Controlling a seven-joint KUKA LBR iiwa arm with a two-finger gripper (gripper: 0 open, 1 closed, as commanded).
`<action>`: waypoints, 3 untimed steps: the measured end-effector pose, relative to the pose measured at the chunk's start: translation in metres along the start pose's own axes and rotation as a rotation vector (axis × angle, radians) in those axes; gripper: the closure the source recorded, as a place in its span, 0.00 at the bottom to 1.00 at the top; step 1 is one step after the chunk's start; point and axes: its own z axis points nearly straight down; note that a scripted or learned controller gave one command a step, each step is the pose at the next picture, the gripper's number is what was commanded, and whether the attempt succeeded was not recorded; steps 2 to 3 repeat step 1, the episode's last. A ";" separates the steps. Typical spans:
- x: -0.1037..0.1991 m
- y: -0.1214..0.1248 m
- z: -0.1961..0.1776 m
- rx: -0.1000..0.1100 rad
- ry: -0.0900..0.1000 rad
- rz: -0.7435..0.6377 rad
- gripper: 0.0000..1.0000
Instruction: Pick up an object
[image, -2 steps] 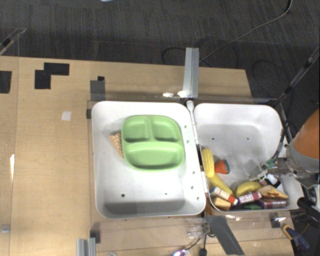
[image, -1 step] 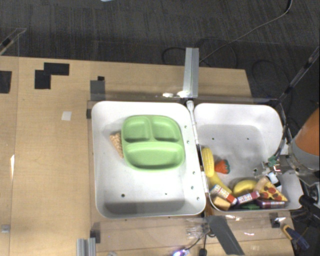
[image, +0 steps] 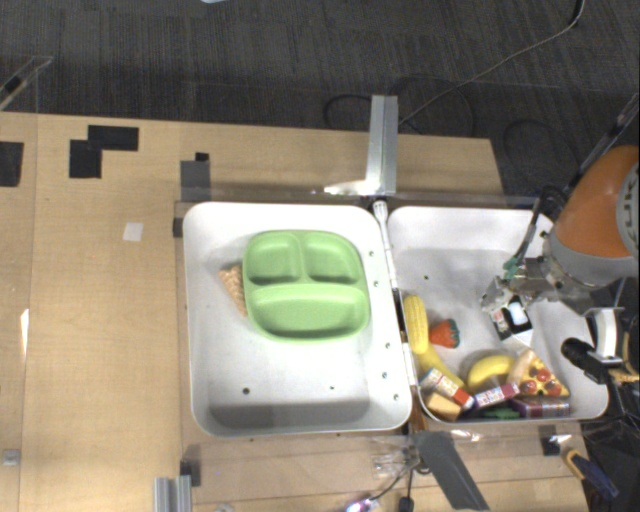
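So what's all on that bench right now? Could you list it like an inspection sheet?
Surface: wooden bench with left bin and right bin.
Job's things: banana, corn, strawberry, pizza slice, small packets heaped at the right bin's front.
Clutter: green tray in the left bin, over a cracker.
Grippers: gripper above the right bin, nothing seen held.
Cables: black cable on the floor.
Surroundings: dark carpet.
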 end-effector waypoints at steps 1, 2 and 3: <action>0.061 0.060 -0.055 0.000 0.000 0.097 1.00; 0.061 0.060 -0.055 0.000 0.000 0.097 1.00; 0.061 0.060 -0.055 0.000 0.000 0.097 1.00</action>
